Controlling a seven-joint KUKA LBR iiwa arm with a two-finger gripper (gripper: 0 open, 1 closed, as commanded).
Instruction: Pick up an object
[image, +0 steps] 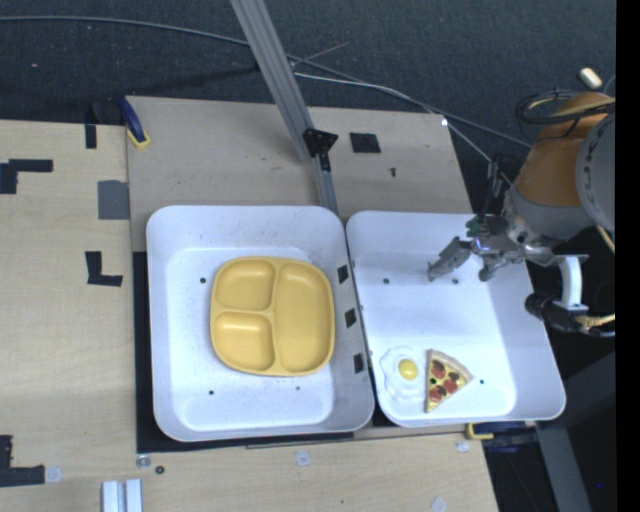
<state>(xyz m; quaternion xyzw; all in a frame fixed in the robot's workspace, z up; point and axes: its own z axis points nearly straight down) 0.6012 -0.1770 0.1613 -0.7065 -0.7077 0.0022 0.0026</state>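
Gripper (468, 263), fingers spread wide and holding nothing, above the right bin's (520, 330) far end; toy fried egg (403, 372) and pizza slice (444, 379) lie near; yellow divided plate (272, 316) in left bin (180, 300).

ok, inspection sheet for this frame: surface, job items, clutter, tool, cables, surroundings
Surface: wooden bench carrying two shallow white bins, left bin and right bin.
Job's things: yellow three-compartment plastic plate in the left bin; toy fried egg touching a toy pizza slice at the right bin's near edge.
Clutter: black tape marks and a blue-yellow clip on the bench.
Tool: tool over the right bin's far side, fingers spread, nothing between them.
Cables: thin cables behind the bench.
Surroundings: grey metal bar, dark carpet.
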